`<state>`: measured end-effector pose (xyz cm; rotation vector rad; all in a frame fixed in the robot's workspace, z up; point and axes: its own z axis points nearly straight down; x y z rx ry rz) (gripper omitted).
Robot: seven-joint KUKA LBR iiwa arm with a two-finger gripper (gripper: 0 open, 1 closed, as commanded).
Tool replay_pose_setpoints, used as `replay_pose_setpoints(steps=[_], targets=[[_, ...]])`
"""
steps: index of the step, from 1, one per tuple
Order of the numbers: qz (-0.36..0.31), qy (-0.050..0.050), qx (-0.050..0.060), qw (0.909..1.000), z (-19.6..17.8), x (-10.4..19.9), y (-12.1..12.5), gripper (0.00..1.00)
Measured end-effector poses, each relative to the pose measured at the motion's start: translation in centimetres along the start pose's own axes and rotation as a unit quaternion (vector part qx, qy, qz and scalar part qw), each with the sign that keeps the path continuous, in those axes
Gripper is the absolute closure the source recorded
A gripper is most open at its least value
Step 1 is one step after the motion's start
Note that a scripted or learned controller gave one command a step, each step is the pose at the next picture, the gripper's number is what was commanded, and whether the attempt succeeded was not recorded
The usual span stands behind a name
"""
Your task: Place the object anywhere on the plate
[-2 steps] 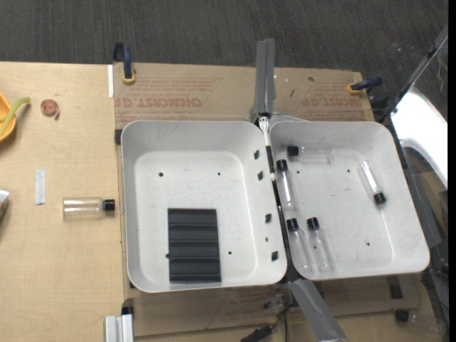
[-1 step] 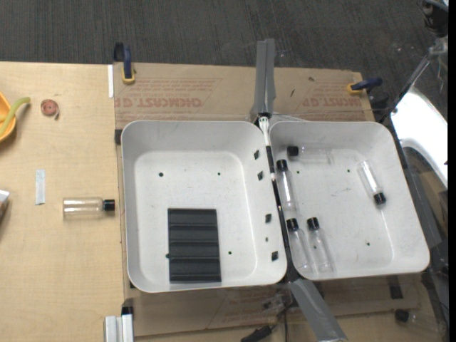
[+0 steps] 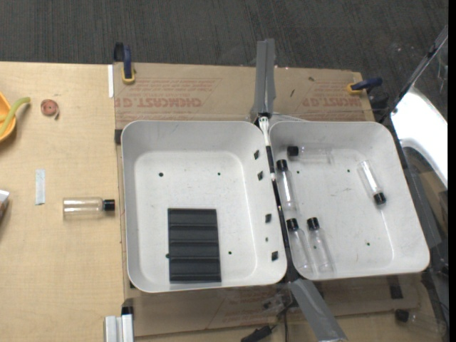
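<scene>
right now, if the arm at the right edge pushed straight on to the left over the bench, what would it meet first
Probably the right wall of the right bin, then the clear vial lying nearest that side. The arm may sit higher than both; depth is unclear from above.

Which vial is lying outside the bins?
The vial on the wooden bench, left of the left bin, lying on its side with its black cap pointing at that bin. The other five all lie in the right bin.
</scene>
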<state>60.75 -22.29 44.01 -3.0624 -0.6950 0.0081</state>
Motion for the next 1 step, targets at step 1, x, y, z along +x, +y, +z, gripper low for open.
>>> replay_pose_setpoints(steps=[1], targets=[[0.124, 0.000, 0.000, 0.9923, 3.11, 6.73, -6.04, 0.00]])
